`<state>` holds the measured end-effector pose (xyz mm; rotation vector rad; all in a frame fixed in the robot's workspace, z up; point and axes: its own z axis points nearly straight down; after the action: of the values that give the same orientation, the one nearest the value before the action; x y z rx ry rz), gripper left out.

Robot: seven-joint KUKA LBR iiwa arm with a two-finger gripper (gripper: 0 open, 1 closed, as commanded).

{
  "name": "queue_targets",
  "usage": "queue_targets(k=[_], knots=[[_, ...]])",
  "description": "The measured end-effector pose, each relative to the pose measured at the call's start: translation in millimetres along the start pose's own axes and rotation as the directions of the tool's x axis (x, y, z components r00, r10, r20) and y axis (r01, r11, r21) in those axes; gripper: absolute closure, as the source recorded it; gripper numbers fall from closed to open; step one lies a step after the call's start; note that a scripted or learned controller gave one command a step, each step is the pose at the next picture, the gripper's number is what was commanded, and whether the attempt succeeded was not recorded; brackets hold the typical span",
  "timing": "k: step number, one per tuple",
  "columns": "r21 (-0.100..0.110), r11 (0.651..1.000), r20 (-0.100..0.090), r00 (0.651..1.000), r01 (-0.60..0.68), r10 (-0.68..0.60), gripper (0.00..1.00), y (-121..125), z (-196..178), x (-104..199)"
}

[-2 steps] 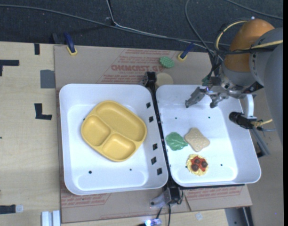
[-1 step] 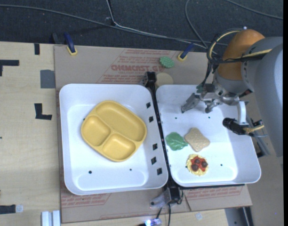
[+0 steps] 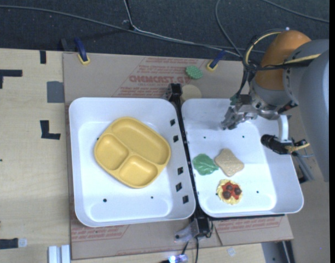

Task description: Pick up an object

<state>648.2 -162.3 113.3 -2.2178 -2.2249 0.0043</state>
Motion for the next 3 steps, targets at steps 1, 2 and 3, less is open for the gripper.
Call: queue_targets(k=[1,2,3], knots=[[-0.007,1.000,-0.001,1.000,-0.002,0.002,1.00,0,-63,-3],[-0.004,1.000,-0.002,1.000,-0.002,0.002,1.00,0,-97,-3],[0.000,1.000,-0.002,1.000,0.000,0.000,1.00,-23,-99,37]])
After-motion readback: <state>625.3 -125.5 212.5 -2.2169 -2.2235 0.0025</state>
